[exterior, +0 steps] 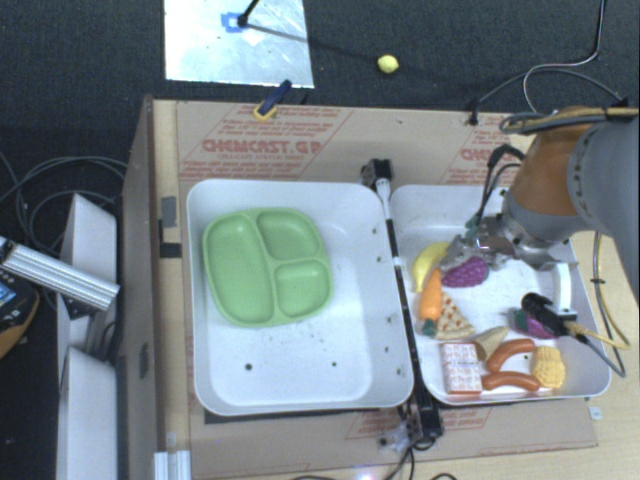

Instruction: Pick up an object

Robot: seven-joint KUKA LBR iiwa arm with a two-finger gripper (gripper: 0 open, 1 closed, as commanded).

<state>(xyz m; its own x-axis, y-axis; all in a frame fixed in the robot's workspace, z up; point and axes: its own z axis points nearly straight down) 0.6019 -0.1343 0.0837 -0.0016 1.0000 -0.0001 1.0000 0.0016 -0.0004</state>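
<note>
The arm [600, 173] is a thick, rounded grey tube with a smooth matte shell. Toward the right bin [420, 208], a broad orange band [545, 173] wraps it above the wrist. Below the band sits a paler grey wrist collar. Thin dark and yellowish cables loop along its top.

Robot lab, cardboard-lined bench [300, 133], loose cables [560, 68], white bins [300, 368]

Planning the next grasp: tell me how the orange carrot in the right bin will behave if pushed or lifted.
The carrot looks like a smooth plastic toy, so probably stiff, light and a bit slippery. Its tapered round shape may roll or pivot when nudged. It lies close among the banana and the pizza slice, so a push would likely shift those too.
</note>
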